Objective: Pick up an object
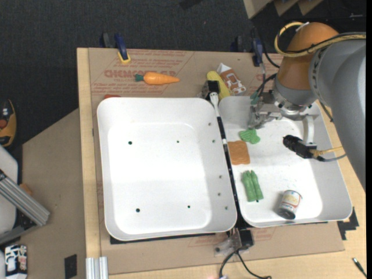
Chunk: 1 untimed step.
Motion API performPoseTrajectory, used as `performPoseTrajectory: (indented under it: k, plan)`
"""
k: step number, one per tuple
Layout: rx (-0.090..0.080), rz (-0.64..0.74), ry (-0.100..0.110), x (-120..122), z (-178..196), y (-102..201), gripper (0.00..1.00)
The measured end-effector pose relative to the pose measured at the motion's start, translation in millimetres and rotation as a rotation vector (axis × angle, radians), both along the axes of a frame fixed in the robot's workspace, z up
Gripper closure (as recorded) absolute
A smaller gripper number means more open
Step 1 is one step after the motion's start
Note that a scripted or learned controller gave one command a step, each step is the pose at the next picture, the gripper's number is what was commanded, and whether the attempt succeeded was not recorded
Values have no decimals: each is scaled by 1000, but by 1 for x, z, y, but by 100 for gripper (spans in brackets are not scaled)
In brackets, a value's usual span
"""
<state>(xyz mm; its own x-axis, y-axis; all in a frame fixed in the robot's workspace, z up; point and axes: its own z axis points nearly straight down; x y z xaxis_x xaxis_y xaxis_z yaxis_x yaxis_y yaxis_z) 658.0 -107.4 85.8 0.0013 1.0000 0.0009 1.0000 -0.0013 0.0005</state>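
My gripper (256,118) hangs low over the far left part of the right bin (325,185). Just in front of it lies a small light-green piece (250,136), very close to the gripper's tip; I cannot tell whether they touch. Nearer the camera a flat orange-brown slice (238,152) rests against the bin's left wall. Further forward lie a dark-green bundle of beans (252,186) and a small tin can (288,203) on its side at the front.
The left bin (116,115) stands beside it, its rim touching the right bin's. On the bench behind the bins lie a carrot (157,78), a yellow banana-like piece (215,79), a brown-and-white pack (233,82) and a small black-and-white item (212,93).
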Motion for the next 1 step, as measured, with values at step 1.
performPoseTrajectory:
  k: [1]
  plan:
    - [-2, 1, -2, 1, 1, 0, 0]
